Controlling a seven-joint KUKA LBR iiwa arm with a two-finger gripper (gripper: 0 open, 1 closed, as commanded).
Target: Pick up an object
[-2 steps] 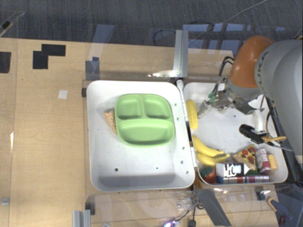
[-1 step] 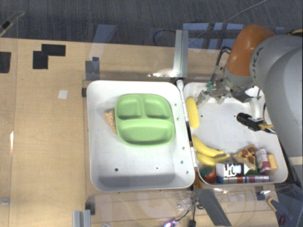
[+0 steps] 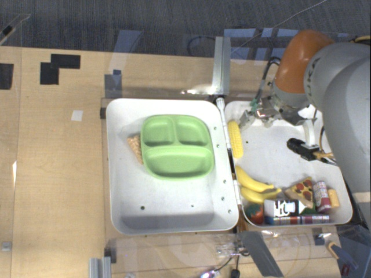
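- Since nothing showed in the grasp of the gripper (image 3: 257, 113), the task stood at the approach step; the gripper hung low over the far end of the right bin (image 3: 272, 155), and whether its grasp was open or closed could not be told.
- The likeliest thing to take was the corn cob (image 3: 235, 138); it lay just beside the gripper, toward the left bin (image 3: 168, 207) and a little nearer the camera, close against the wall between the two bins.
- Its long axis ran along that wall, one end pointing to the far rim near the gripper, the other toward the bananas (image 3: 255, 184); it lay flat, not tilted as far as could be seen.
- The next move, by my judgement, called for a short shift sideways over the cob's middle, the grasp turned across the long axis, then a straight descent; the wall so close on one side left little room, so a miss or a scrape seemed a fair risk.
- The bananas and the clutter of small packets (image 3: 295, 204) lay well apart from the gripper at the near end; the green tray (image 3: 177, 145) sat farther off in the left bin.
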